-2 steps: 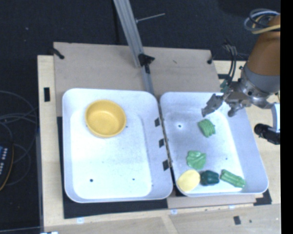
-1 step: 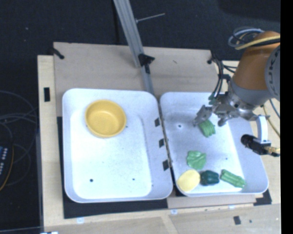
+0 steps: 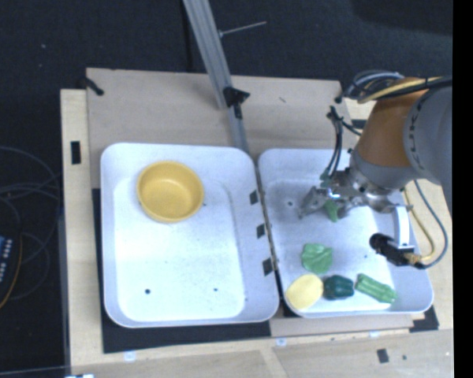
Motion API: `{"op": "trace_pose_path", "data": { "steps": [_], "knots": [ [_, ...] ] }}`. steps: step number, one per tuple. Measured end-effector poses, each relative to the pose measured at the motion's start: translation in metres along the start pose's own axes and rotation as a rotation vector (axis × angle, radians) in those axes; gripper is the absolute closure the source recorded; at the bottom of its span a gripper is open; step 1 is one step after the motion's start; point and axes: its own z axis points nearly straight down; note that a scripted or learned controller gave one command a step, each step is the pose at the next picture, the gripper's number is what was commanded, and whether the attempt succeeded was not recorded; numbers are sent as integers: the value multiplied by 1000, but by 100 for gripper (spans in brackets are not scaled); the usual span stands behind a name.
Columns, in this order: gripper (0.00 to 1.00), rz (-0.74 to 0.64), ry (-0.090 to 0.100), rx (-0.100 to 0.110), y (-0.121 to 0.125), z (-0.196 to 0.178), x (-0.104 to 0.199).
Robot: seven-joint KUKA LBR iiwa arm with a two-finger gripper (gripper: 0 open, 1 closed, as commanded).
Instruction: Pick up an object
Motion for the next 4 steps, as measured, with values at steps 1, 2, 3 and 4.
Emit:
{"op": "trace_pose_path", "data": {
  "steps": [1,2,3,4],
  "knots": [
    [0,0,-1,-3,0,33,-1],
    [100,1,0,-7,1,21,-1],
    [100,-1,0,-10,-3,-32,8],
    [100,-1,-1,-11,2,-92,13]
  ]
}}
